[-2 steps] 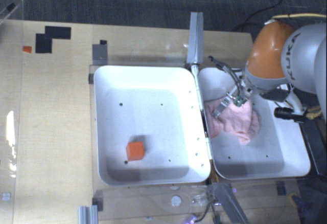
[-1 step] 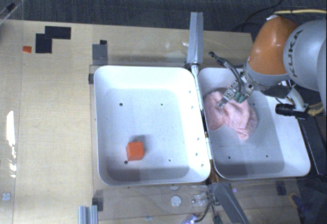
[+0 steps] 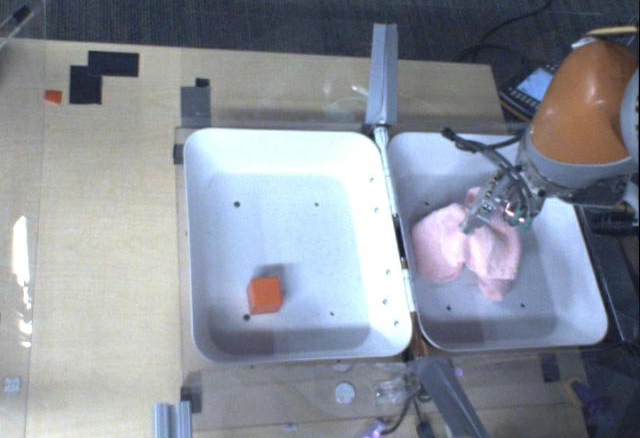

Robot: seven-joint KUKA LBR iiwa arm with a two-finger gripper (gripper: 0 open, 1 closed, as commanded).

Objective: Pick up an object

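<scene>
A soft pink crumpled object (image 3: 462, 248), like a cloth or plush, lies in the middle of the right bin (image 3: 560, 326). My gripper (image 3: 487, 209) hangs over its upper right part, fingers pointing down and left onto the pink material. Whether anything sits between the fingers cannot be made out. A small orange cube (image 3: 265, 295) rests in the left bin (image 3: 220, 166), near its front left.
The grey divider post (image 3: 382, 76) stands at the back between the two bins. The arm's orange band (image 3: 585, 106) looms over the right bin's back right corner. Black blocks (image 3: 98, 74) and a small orange piece (image 3: 53, 97) lie on the bench at far left.
</scene>
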